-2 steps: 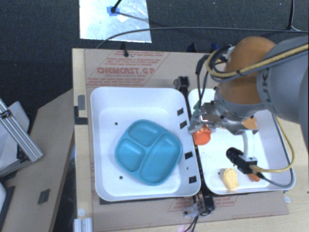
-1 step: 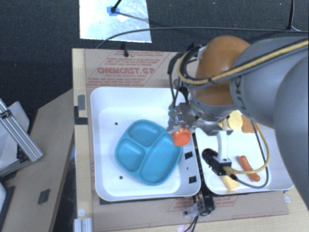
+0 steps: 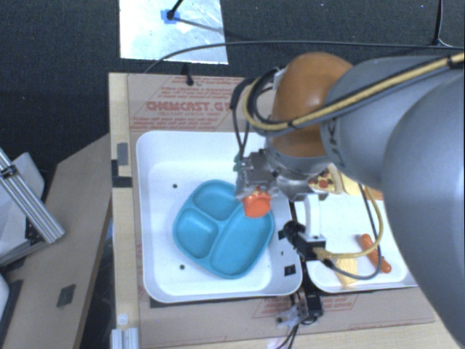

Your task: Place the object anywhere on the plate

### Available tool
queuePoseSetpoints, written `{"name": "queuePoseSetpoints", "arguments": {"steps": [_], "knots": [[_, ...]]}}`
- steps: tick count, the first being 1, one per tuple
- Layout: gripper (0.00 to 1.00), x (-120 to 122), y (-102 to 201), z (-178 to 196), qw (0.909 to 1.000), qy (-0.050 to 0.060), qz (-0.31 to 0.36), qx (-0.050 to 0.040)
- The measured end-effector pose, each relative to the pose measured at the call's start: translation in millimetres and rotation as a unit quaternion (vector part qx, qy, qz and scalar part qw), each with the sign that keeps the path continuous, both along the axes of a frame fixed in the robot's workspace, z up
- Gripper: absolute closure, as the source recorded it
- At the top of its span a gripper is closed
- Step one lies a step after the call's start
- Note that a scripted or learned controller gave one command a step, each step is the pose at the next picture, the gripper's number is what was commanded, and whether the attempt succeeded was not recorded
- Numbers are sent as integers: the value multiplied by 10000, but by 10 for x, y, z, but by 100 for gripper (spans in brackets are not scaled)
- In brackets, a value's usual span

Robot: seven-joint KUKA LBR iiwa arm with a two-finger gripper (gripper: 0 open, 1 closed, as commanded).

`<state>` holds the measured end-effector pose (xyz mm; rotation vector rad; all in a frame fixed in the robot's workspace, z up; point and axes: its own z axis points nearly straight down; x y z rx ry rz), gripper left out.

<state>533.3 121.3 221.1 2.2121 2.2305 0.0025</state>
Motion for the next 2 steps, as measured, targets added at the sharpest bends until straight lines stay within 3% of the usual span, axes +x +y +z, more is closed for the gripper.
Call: {"name": "queuePoseSetpoints", "arguments": {"steps": [1, 2], "knots": [[100, -126, -45, 40, 10000, 10, -33, -5], [0, -121, -43, 39, 10000, 6, -32, -4]]}}
